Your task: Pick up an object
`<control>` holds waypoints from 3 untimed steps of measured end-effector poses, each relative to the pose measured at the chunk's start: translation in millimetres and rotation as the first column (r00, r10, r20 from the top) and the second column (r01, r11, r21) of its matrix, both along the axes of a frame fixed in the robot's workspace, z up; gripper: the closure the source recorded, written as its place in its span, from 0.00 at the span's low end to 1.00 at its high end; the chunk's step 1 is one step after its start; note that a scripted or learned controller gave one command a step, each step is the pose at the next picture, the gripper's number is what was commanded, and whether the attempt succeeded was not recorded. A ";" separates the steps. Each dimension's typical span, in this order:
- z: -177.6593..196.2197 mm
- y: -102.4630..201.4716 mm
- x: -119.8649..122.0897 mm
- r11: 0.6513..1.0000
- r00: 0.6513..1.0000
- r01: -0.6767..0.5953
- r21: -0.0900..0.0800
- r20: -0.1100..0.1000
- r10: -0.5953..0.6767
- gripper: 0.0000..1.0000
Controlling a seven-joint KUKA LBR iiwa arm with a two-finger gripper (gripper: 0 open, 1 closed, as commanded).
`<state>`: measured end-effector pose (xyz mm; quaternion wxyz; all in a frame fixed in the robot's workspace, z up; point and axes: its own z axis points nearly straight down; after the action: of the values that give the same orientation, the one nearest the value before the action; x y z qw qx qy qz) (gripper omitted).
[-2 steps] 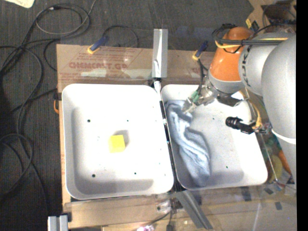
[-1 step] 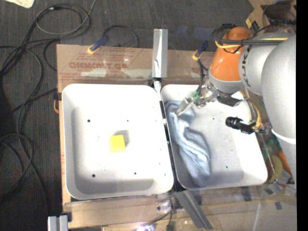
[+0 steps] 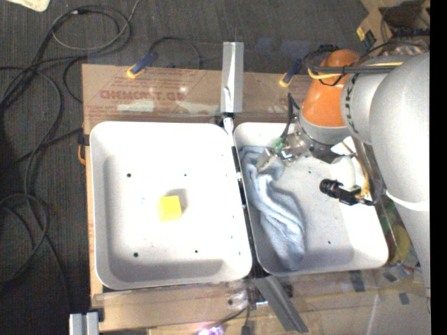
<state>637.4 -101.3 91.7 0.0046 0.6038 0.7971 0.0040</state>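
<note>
The cloth (image 3: 279,211), pale blue-grey and all bunched up, is the thing the arm seems to go for. I use the metal post (image 3: 232,75) at the back, btw the two bins, as my landmark. Left of the post and toward the front sits the left bin (image 3: 112,152), w/ a small yellow block (image 3: 170,208) near its middle, well apart from the arm. Right of the post is the right bin (image 3: 349,243); the cloth lies along its left side, from back to front. The gripper (image 3: 269,158) is just right of the post, low, at the back end of the cloth. I can't tell how its tips stand, they are too small and blurry. Step, I think: reaching down to grab. Next it needs to pinch a fold tight, then go up slow, bc cloth slips.
</note>
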 end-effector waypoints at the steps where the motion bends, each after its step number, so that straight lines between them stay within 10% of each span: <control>1: 11.2 0.3 1.5 1.000 1.000 0.001 0.001 0.005 -0.001 1.00; 2: 11.1 0.2 1.4 1.000 1.000 0.001 0.001 0.005 -0.001 0.00; 3: 0.2 -2.1 -5.0 1.000 1.000 -0.024 -0.004 0.001 0.024 0.00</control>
<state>632.4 -103.4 91.8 0.0063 0.5940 0.8044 0.0029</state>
